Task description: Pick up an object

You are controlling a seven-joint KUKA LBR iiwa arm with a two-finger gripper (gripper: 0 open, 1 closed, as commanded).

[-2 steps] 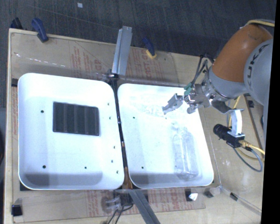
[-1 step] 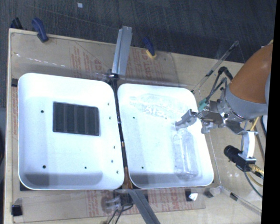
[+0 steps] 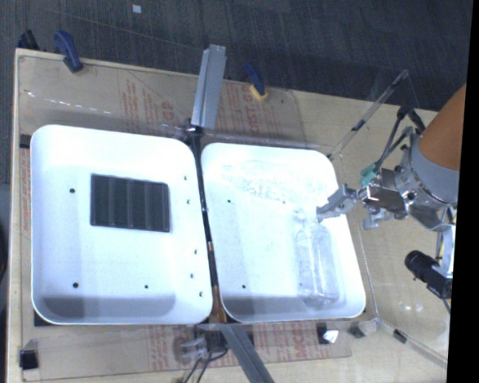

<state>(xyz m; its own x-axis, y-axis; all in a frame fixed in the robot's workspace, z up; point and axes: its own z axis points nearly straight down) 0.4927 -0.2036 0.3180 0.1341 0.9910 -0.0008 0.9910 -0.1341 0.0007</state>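
At the near edge of the bench [image 3: 390, 377], a grey bracket [image 3: 244, 355] sits below the seam between the two bins. The left bin [image 3: 45, 287] holds a dark ribbed panel [image 3: 131, 203], lying flat toward its far side. The right bin [image 3: 232, 292] holds a clear plastic bottle [image 3: 316, 261], lying lengthwise along its right side, neck toward the far end. The gripper [image 3: 337, 204] is just beyond the bottle's neck, over the right rim; whether its fingers are spread or closed cannot be told, and nothing is seen between them. The arm [image 3: 433, 171] enters from the right. Two blue clamps [image 3: 69, 52] sit on the far edge.
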